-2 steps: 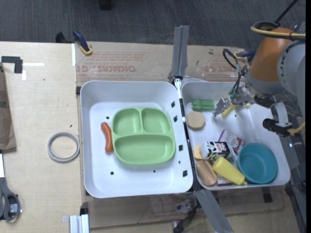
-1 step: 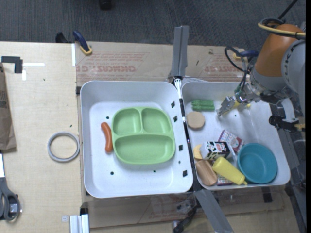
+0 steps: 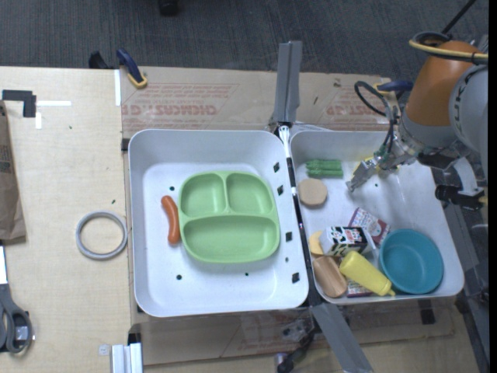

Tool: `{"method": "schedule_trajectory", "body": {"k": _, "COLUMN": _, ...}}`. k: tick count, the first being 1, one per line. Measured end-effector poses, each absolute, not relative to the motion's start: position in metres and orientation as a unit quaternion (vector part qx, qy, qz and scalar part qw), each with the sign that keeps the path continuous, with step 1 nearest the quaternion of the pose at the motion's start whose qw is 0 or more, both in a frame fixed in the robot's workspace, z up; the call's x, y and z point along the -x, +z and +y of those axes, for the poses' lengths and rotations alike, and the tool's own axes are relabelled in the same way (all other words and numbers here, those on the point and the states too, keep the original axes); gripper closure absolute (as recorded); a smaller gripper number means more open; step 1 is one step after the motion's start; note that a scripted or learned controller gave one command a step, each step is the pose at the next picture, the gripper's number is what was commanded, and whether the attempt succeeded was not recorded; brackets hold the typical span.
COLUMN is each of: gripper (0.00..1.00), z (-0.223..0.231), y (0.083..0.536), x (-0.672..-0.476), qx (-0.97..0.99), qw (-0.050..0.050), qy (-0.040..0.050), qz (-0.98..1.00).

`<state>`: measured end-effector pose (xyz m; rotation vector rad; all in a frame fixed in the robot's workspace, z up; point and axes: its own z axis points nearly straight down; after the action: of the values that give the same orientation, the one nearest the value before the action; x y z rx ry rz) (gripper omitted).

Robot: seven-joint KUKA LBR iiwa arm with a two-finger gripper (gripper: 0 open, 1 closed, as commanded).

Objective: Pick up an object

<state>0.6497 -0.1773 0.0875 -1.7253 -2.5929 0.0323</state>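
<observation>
My gripper point(image 3: 363, 174) hangs low in the upper part of the right bin point(image 3: 435, 200), over bare white floor. A green block point(image 3: 324, 168) lies just to its left, and a round tan cookie point(image 3: 314, 193) lies below that. Toward the front of this bin are a pink-and-white packet point(image 3: 368, 225), a black-and-white carton point(image 3: 340, 241), a yellow bottle point(image 3: 365, 273), a brown bun point(image 3: 330, 278) and a blue bowl point(image 3: 411, 261). I see nothing in the gripper.
The left bin point(image 3: 147, 263) bears a green divided plate point(image 3: 229, 216) with an orange sausage point(image 3: 170, 219) beside it. A grey divider post point(image 3: 288, 84) stands between the bins at the back. On the bench to the left lie a tape ring point(image 3: 102, 234) and scissors point(image 3: 12, 329).
</observation>
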Motion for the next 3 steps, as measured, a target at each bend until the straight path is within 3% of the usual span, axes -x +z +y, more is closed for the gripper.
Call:
{"method": "schedule_trajectory", "body": {"k": 1, "gripper": 1.00, "z": -0.175, "y": 0.098, "x": -0.653, "qx": 0.553, "qw": 0.008, "qy": 0.0065, "qz": -0.833}}
{"method": "schedule_trajectory", "body": {"k": 2, "gripper": 0.00, "z": -0.172, "y": 0.098, "x": -0.651, "qx": 0.552, "qw": 0.016, "qy": 0.0070, "qz": -0.834}}
{"method": "schedule_trajectory", "body": {"k": 3, "gripper": 0.00, "z": -0.183, "y": 0.095, "x": -0.658, "qx": 0.600, "qw": 0.009, "qy": -0.0002, "qz": -0.800}}
